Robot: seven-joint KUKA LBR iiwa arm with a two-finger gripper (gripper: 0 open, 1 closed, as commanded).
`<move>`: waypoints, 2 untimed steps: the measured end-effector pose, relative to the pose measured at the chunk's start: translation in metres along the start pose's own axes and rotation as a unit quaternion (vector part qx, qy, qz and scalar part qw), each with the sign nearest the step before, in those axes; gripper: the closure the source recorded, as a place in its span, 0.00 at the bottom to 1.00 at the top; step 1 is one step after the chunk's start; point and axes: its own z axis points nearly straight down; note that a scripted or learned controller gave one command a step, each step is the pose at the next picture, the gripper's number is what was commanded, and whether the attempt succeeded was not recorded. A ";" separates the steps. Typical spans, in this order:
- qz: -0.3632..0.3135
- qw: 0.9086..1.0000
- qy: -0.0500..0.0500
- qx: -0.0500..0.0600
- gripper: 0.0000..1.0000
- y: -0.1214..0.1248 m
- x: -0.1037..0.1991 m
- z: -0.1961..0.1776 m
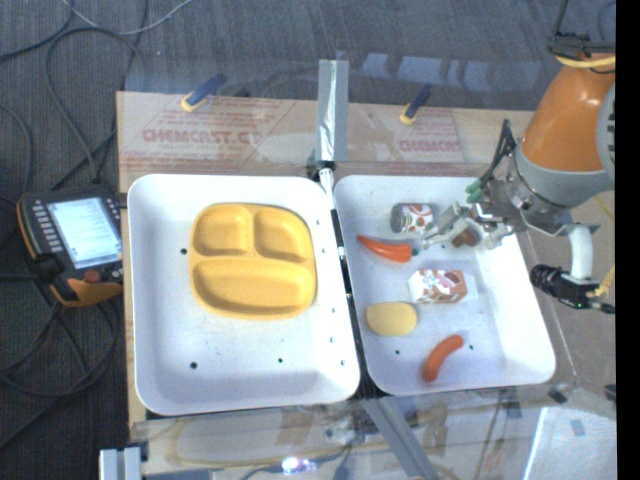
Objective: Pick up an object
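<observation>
The right bin (pixel 528 336) holds several small items. A silver and red can (pixel 412 217) lies on its side near the back. An orange-red carrot-shaped piece (pixel 385 249) lies in front of it. A small red and white carton (pixel 438 286) sits mid-bin. A yellow rounded lump (pixel 391 318) and an orange sausage (pixel 443 357) lie toward the front. My gripper (pixel 456 228) hangs low over the back of this bin, just right of the can and above the carton. Nothing is visibly held.
The left bin (pixel 165 368) carries a yellow divided tray (pixel 254 259). A metal rail (pixel 331 108) stands between the bins at the back. A teach pendant (pixel 70 238) lies off the bench to the left. The arm's orange band (pixel 565 118) rises at the right.
</observation>
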 end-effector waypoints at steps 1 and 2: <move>-0.025 1.000 -0.003 -0.014 0.00 -0.003 -0.039 0.121; -0.131 0.991 -0.012 -0.021 0.00 0.005 0.007 0.125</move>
